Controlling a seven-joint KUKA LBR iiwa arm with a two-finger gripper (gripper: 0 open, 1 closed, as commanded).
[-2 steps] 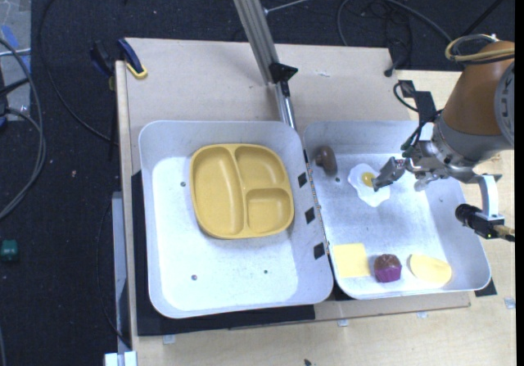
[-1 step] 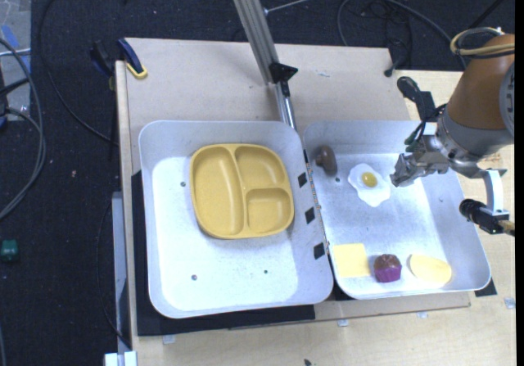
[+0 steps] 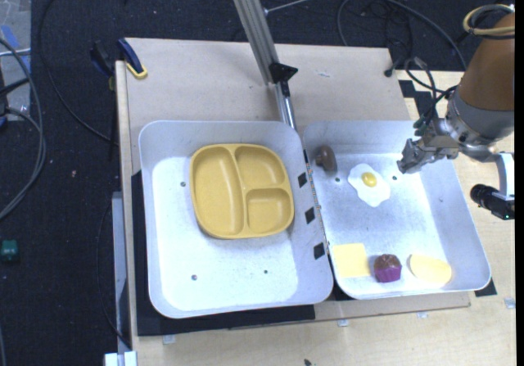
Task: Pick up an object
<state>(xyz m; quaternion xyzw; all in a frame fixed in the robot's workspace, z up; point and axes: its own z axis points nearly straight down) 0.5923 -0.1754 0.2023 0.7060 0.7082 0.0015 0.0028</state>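
Observation:
The right bin (image 3: 458, 217) holds a toy fried egg (image 3: 368, 183), a brown rounded piece (image 3: 326, 159), a yellow cheese square (image 3: 350, 259), a purple cupcake-like toy (image 3: 387, 268) and a pale yellow oval (image 3: 430, 269). My gripper (image 3: 412, 160) hangs over the bin's upper right part, just right of the egg and apart from it. Nothing shows between its fingers.
A yellow three-compartment plate (image 3: 242, 190) lies in the left bin (image 3: 172, 274). A metal pole (image 3: 254, 16) slants down to the bins' shared top edge. Black clips (image 3: 311, 213) line the divider between the bins. Cables lie on the dark floor around the bench.

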